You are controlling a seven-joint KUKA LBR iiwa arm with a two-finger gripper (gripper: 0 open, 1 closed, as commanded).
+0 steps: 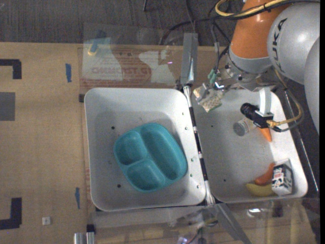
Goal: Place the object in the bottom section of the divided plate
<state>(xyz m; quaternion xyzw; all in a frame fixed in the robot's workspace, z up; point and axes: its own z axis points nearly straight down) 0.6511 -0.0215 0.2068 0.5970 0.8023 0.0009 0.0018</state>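
Observation:
A teal divided plate (150,157) with three sections lies in the left bin (101,111), its smaller section toward the front. My gripper (212,89) hangs over the far left corner of the right bin (238,166), beside the wall between the bins. A small pale, speckled object (213,102) sits right at the gripper's tip; whether it is gripped or lies under the gripper is unclear. The gripper is to the right of the plate and further back.
An orange carrot-like piece (267,134) lies by the right bin's right side. In its front right corner are a yellow banana (259,189), an orange piece (265,175) and a small black-and-white carton (281,180). The grey arm fills the upper right.

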